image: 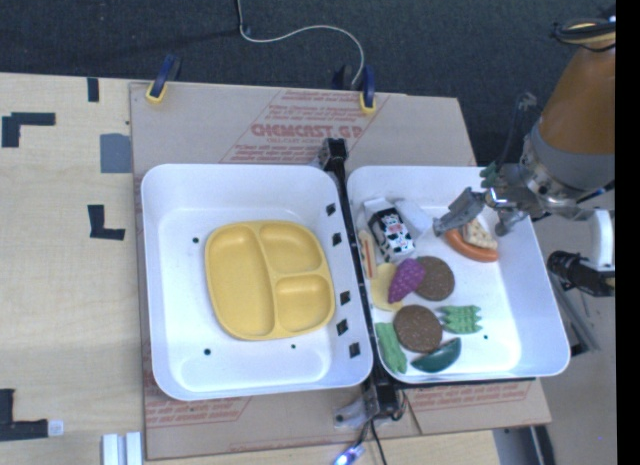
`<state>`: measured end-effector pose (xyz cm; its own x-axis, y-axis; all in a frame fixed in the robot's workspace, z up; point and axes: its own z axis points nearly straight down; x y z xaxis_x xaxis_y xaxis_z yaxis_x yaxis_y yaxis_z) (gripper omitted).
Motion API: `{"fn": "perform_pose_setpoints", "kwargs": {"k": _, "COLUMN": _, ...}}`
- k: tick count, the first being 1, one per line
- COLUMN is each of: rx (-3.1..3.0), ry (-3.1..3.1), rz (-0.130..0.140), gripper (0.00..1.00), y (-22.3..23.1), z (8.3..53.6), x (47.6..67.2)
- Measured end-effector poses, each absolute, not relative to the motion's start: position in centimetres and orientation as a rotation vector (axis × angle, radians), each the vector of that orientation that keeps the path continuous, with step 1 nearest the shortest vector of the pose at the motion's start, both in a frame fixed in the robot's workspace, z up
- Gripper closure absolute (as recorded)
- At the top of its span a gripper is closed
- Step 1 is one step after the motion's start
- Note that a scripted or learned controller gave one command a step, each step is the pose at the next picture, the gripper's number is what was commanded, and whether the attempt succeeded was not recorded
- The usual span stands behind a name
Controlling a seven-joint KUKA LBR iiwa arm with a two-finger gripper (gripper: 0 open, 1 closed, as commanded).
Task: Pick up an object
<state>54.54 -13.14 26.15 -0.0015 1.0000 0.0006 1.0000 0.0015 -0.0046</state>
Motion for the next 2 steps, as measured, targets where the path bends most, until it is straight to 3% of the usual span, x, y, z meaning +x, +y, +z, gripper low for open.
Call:
{"fn": "perform_pose_setpoints", "kwargs": {"k": 1, "rx": -2.219, "ry": -2.205, "rz": 0.015, "gripper": 0.0, "y": -16.7, "z": 19.0, "x": 48.4}}
{"fn": "perform_pose_setpoints", "kwargs": {"k": 2, "rx": -2.219, "ry": -2.213, "rz": 0.002, "gripper": 0.0, "y": -22.5, "z": 7.9, "x": 48.8}}
